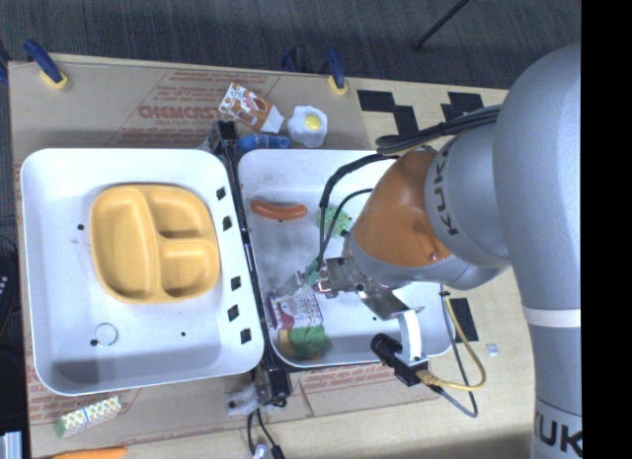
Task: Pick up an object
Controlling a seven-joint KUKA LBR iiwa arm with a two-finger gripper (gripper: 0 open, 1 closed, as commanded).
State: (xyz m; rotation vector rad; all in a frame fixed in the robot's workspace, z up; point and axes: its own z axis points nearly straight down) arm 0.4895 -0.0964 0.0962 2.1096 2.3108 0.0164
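Lying near the front-left corner of the right bin (pixel 434 344), a crinkled packet (pixel 294 311) with a green object (pixel 306 342) just beside it is shown; a sausage (pixel 279 211) is seen farther back. The tool (pixel 318 282) is positioned above the packet, its opening hidden by the wrist, so its state cannot be told. A yellow divided tray (pixel 155 241) is held in the left bin (pixel 44 250).

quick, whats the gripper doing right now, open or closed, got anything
Gripper: cannot be told. It is low in the right bin, just above the small packet and green item; the wrist hides what it grips, if anything.
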